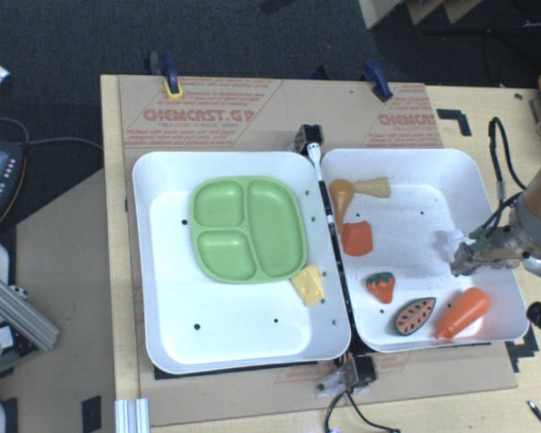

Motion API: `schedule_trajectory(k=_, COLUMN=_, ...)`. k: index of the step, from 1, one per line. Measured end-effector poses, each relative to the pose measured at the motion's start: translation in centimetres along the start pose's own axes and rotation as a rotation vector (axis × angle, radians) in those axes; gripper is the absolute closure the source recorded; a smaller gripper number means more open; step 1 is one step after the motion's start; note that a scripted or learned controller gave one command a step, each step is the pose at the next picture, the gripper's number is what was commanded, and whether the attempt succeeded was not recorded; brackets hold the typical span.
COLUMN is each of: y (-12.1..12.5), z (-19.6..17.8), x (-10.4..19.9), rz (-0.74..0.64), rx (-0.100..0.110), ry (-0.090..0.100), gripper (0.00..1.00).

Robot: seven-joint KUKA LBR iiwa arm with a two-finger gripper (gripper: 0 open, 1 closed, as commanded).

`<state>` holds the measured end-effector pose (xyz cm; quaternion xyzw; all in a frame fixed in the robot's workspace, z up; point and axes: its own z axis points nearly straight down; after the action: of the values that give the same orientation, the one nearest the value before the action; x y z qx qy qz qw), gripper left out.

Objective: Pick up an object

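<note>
**Grey gripper low at the right wall of the right bin**

Grey metal marks the gripper (466,258), which sits low inside the right bin (451,171), close to its right wall. Whether anything sits in it, or how it is set, cannot be told from this slanted view; the tip is small and blurred. The arm (534,213) enters over the bin's right edge and is cut off there.

Just below the gripper, near the bin's front right corner, lies an orange carrot (462,313), tilted. Beside it to the left, along the front edge, rests a watermelon slice (414,316), and just above that a strawberry (381,286). Against the left wall sit an orange-red block (357,238) and, towards the back left corner, an ice-cream cone (371,187) touching an orange piece (342,197). The middle and back right of this bin's floor are bare white.

The left bin (162,314) holds a green divided plate (249,229) near its back right, with a yellow piece (309,285) touching the plate's front right corner. Its front half is open floor.
</note>
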<state>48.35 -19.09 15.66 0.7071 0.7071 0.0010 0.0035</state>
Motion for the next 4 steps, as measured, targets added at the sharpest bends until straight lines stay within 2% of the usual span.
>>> schedule_trajectory(k=1, y=0.0, z=-4.3, x=-0.2, rz=-0.001, rx=0.001, ry=0.0, gripper=1.0)
schedule_trajectory(k=2, y=0.1, z=-7.0, x=-0.3, rz=-0.001, rx=0.001, ry=0.0, gripper=1.0)
schedule_trajectory(k=4, y=2.3, z=-6.0, x=9.4, rz=-0.006, rx=0.007, ry=0.006, gripper=1.0)
